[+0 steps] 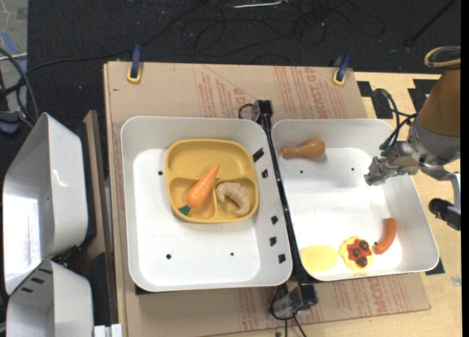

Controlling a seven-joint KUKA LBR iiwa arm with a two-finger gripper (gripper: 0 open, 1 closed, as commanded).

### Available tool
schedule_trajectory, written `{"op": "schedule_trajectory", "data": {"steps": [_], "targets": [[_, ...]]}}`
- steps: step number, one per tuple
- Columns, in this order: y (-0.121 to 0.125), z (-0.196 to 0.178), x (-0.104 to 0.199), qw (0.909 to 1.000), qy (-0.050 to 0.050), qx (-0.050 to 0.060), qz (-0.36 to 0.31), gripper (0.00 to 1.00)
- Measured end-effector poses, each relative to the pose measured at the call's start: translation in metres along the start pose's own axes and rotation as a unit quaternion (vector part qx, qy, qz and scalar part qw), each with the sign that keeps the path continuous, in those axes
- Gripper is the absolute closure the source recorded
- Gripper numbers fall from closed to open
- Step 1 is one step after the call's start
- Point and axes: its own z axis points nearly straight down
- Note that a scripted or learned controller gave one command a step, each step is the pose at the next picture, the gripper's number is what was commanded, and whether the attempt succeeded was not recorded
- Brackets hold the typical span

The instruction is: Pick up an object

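Camera view: gripper (374, 174) is hovering over the right bin (333, 204), well above the toy sausage (385, 235); whether it is gripping cannot be told. Toy drumstick (305, 151) is lying left of the gripper, toward the bin's far wall. Likely light, rigid, slick plastic; taking the sausage across its narrow middle seems safest, since the curved ends may be slipping out.

Two white bins (146, 204); yellow plate (212, 154) bearing orange carrot (203, 186) and beige shrimp (236, 196). Brown drumstick (304, 151), orange-red sausage (385, 235), yellow disc (319, 258), red-topped pizza (357, 252). Grey end effector (375, 173).
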Motion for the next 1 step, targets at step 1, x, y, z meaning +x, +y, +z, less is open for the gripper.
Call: {"op": "schedule_trajectory", "data": {"steps": [1], "targets": [[-0.0020, -0.0441, -0.0040, 1.0000, 0.000, -0.001, 0.000, 1.00]]}}
